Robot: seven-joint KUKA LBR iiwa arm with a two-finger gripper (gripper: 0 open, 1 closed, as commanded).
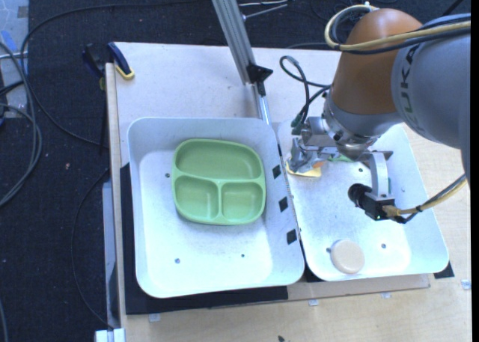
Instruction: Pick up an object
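My gripper (301, 155) is low over the far left corner of the right bin (419, 247), close to the wall between the two bins. A small yellow and white object (310, 171) lies right under it, partly covered by the gripper. A round beige object (347, 257) rests near the front edge of the same bin, well apart from the gripper. The grey arm with its orange band (374, 56) hides the back of this bin.
A green divided plate (219, 181) sits in the left bin (202, 266). A slanted metal pole (232, 26) rises behind the bins. A black cable fitting (370, 202) hangs from the wrist over the right bin's middle.
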